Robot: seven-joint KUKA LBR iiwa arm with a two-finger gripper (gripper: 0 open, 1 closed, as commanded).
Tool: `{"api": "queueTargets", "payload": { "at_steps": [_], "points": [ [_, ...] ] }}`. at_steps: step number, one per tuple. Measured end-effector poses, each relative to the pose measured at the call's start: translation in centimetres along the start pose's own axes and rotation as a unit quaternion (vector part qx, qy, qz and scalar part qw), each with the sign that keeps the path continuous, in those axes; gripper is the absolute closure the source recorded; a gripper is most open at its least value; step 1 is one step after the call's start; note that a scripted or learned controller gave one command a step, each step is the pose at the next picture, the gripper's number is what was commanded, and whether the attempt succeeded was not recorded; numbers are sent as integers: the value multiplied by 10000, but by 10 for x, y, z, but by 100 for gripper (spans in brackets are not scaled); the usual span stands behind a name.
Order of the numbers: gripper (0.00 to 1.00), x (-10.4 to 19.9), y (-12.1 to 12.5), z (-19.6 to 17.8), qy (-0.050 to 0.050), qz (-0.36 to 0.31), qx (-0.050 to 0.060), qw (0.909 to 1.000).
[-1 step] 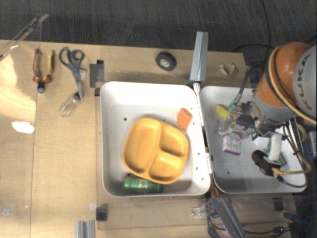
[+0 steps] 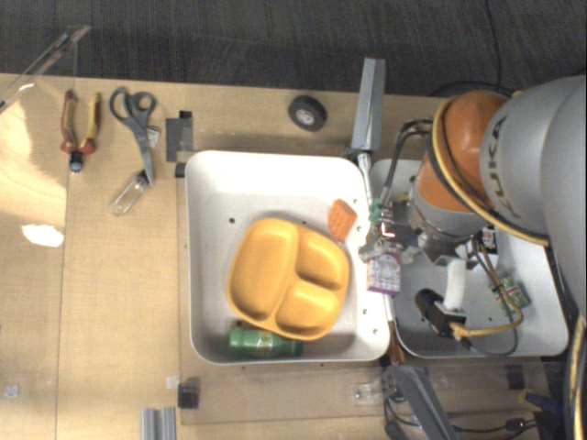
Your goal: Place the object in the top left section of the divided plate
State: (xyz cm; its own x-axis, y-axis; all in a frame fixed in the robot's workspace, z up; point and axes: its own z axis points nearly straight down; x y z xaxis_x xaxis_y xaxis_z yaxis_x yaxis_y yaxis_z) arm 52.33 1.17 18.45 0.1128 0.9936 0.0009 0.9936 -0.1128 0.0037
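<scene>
You are watching the grey arm's two-finger gripper hovering at frame centre-right over the left white bin's rim, its grip unreadable, beside the yellow three-section divided plate, with a small orange block lying just above.

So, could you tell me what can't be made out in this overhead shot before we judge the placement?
- Gripper: the arm's bulk sits over it in the camera view, so its finger state is unreadable.
- Right bin: largely covered by the arm.
- Green object: partly tucked under the yellow divided plate; too small to identify.
- Orange object beside the plate: too small to identify.
</scene>
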Motion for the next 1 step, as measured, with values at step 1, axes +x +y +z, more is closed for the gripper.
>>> {"api": "queueTargets", "payload": {
  "at_steps": [1],
  "points": [
    [100,57,3,-1,4,-745,-4,9972]
  ]
}}
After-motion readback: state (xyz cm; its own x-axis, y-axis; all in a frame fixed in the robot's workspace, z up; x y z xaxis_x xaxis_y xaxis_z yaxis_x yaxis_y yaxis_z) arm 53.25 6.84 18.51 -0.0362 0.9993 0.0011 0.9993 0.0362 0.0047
